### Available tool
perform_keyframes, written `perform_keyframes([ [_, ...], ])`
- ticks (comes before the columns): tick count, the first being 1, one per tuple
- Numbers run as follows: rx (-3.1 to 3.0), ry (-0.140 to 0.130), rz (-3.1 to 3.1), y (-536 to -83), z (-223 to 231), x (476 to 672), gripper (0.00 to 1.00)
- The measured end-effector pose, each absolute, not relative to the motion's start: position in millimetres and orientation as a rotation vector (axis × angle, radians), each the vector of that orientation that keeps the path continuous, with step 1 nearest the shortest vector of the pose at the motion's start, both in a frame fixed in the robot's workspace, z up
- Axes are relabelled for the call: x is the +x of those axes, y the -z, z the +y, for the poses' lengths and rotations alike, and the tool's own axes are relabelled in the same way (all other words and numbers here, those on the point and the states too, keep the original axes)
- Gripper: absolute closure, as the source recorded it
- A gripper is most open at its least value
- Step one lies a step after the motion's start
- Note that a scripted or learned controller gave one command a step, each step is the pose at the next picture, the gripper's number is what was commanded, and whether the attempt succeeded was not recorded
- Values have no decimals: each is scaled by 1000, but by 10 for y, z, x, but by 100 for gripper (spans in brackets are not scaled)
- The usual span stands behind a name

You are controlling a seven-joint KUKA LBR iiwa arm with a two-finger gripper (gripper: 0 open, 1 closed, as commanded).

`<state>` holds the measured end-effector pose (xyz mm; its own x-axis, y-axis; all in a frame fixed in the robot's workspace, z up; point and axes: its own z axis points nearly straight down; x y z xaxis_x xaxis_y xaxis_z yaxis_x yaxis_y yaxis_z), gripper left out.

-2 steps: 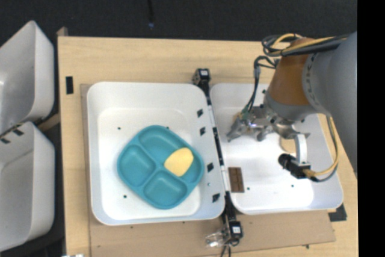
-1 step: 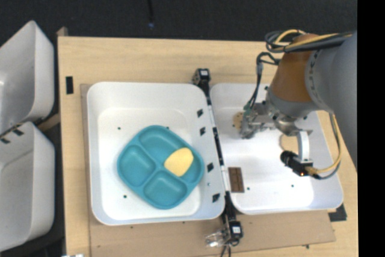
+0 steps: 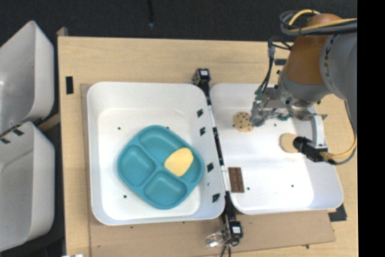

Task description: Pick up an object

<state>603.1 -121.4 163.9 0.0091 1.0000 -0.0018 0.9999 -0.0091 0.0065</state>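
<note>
Small round tan cookie-like disc with dark spots [image 3: 242, 121] lies flat on the floor of the right white bin [image 3: 271, 189], in its upper left part, near the divider between the bins. Claw [image 3: 260, 114] sits just beside the disc, on its right, low over the bin floor; the disc is not between the claw parts, and whether the claw is released or clenched cannot be told from this angle. Grey arm with orange band [image 3: 310, 60] comes in from the right edge and hangs over the upper right of this bin, cables looped above it. A second pale tan round piece [image 3: 288, 143] rests on the bin floor to the lower right of the claw, partly covered by a black fitting on the arm. Small brown rectangular block [image 3: 235, 179] lies near the lower left edge of the right bin, well apart from the disc. Left white bin [image 3: 102, 201] holds a teal plastic plate with three compartments [image 3: 141, 168]; a yellow rounded lump [image 3: 179, 161] sits on the plate's right side, across the ridge between compartments. Both bins rest on the light wooden worktop [image 3: 75, 57].
</note>
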Motion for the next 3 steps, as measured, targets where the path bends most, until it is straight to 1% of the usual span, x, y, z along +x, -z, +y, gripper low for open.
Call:
perform_keyframes([
  [1, 2221, -4, 2215, -2061, -1228, 6042, 100],
  [2, 2215, -1, 2229, -2052, -627, 6063, 100],
  [3, 2217, 1, 2229, -2054, -166, 6034, 100],
])
